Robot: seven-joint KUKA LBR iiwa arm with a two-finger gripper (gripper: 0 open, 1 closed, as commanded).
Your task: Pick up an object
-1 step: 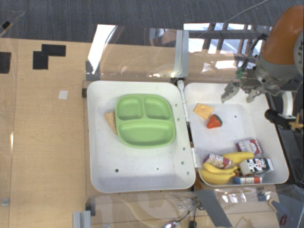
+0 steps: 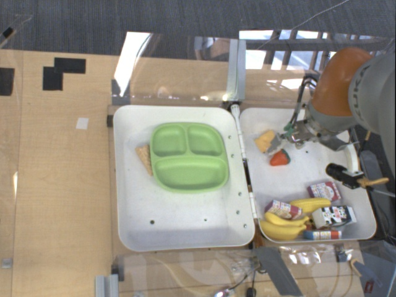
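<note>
Strawberry (image 2: 279, 158) lies on the right bin's (image 2: 365, 224) floor, just beside the yellow cheese wedge (image 2: 265, 141); the gripper (image 2: 291, 135) hangs just above and beside it, nothing visibly between its fingers; whether they are spread or closed, cannot tell.

Green divided plate (image 2: 189, 156) in left bin (image 2: 133, 228), end effector (image 2: 289, 135) over right bin (image 2: 297, 178)

A robotics lab: clear-walled bench (image 2: 55, 166) holding two white bins (image 2: 130, 228).
</note>
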